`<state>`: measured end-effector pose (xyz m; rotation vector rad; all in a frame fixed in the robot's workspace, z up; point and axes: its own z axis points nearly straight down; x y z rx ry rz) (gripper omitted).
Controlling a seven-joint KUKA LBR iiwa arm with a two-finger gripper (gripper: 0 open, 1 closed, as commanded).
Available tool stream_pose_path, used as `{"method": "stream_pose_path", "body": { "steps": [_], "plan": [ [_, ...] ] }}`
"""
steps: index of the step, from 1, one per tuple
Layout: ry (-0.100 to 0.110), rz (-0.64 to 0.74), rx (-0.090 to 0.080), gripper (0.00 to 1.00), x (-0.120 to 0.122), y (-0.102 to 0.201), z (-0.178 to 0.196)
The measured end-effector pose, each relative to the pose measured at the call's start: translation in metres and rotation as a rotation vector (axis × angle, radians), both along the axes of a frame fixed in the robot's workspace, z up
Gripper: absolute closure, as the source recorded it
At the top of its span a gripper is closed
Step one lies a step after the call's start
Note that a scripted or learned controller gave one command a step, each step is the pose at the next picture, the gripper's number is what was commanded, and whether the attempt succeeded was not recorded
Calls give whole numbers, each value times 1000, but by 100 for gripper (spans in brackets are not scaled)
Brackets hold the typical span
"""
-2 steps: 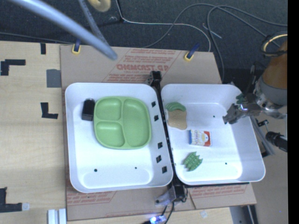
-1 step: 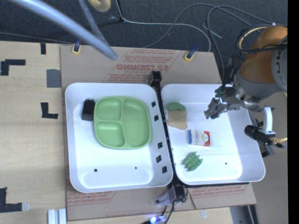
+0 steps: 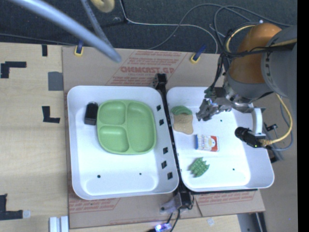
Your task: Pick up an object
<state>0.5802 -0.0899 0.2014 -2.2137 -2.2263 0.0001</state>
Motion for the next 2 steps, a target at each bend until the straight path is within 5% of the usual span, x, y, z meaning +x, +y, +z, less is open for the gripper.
{"method": "stream_pose_path", "body": {
  "steps": [2],
  "plan": [
    [-2,1,0,100,30,104,9]
  ]
}}
